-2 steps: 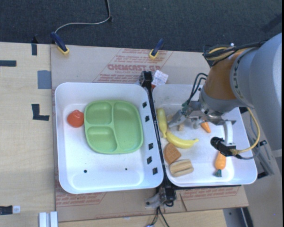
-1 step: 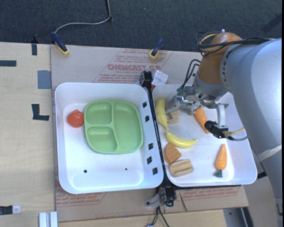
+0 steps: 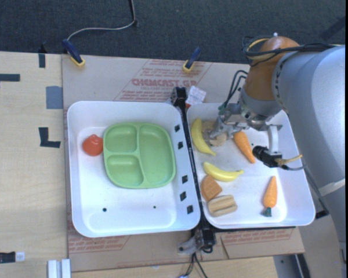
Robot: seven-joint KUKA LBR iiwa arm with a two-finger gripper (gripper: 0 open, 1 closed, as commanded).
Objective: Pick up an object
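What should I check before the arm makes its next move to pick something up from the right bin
1. Hand over the right bin: ok, at its far left part.
2. Target under the hand: cannot tell; a tan piece and a banana both lie there.
3. Object between the fingers: cannot tell.
4. Nearby clutter: not ok, a carrot lies close on the right.
5. Other items clear of the hand: ok, second banana, second carrot, bread roll.
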